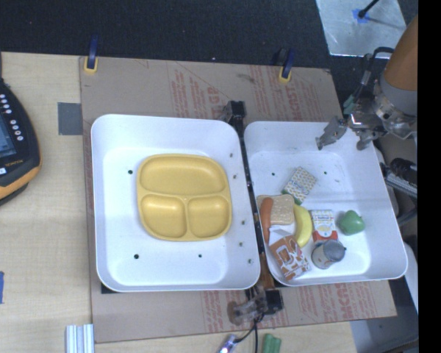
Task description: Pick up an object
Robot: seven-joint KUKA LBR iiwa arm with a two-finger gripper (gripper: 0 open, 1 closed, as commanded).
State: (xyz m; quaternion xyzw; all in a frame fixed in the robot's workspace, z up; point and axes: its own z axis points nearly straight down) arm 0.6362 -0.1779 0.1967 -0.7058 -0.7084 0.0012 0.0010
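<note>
Two white bins sit side by side on brown cardboard over a wooden bench. The left bin point(110, 197) holds a yellow tray point(184, 195) with three compartments, lying flat near its middle. The right bin point(375, 182) holds a cluster of small things along its near side: a carrot point(265, 215) by the left wall, a sandwich point(282, 209) touching it, a banana point(303, 225) just right of the sandwich, a small carton point(323, 223) beside the banana, a green apple point(350, 222) further right, and a grey can point(327, 254) in front of the carton. A red and white packet point(287, 256) lies in front of the sandwich, its print too small to read. A checked packet point(301, 183) lies apart from the cluster, nearer the bin's middle.

The gripper point(347, 135) hangs over the far right part of the right bin, well apart from all the things. Its two fingers are spread, with nothing between them. The arm above it is cut off by the frame's right side; just an orange and grey stretch shows.

A pendant point(7, 149) with a dark screen is cut off at the left. Blue clamps point(92, 54) pin the cardboard's far edge. Small parts at the near edge are too blurred to make out.
</note>
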